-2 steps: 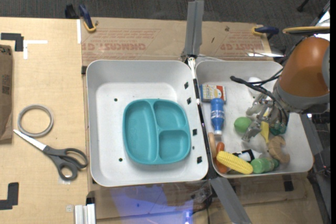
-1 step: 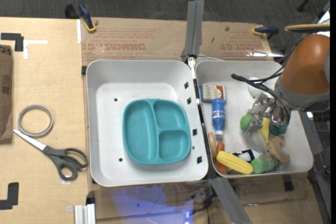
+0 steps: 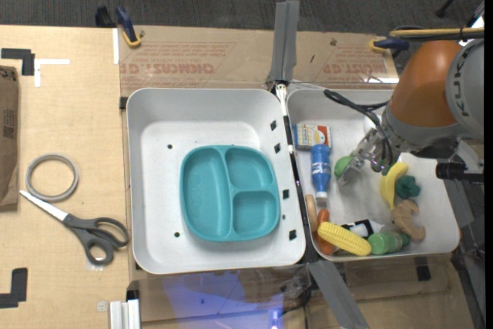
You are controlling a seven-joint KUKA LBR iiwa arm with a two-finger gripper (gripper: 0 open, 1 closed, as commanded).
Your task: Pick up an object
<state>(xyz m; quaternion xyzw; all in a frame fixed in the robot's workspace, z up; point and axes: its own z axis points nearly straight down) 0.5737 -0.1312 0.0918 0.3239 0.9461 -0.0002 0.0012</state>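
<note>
My gripper (image 3: pixel 356 166) hangs over the middle of the right bin (image 3: pixel 439 246), reaching in from the right below the orange band. A small light green object (image 3: pixel 342 164) sits right at its tip, and I cannot see whether it is held. To its left stands a blue bottle (image 3: pixel 320 166) with a white carton (image 3: pixel 312 136) behind it. To the right lie a yellow banana (image 3: pixel 393 181) and a dark green toy (image 3: pixel 408 186). At the front lie a corn cob (image 3: pixel 344 238), a green vegetable (image 3: pixel 389 243) and a tan piece (image 3: pixel 408 221).
The left bin (image 3: pixel 150 166) holds a teal divided plate (image 3: pixel 229 193). On the bench to the left lie scissors (image 3: pixel 85 227) and a roll of tape (image 3: pixel 52 176). Flat cardboard (image 3: pixel 192 62) lies behind the bins.
</note>
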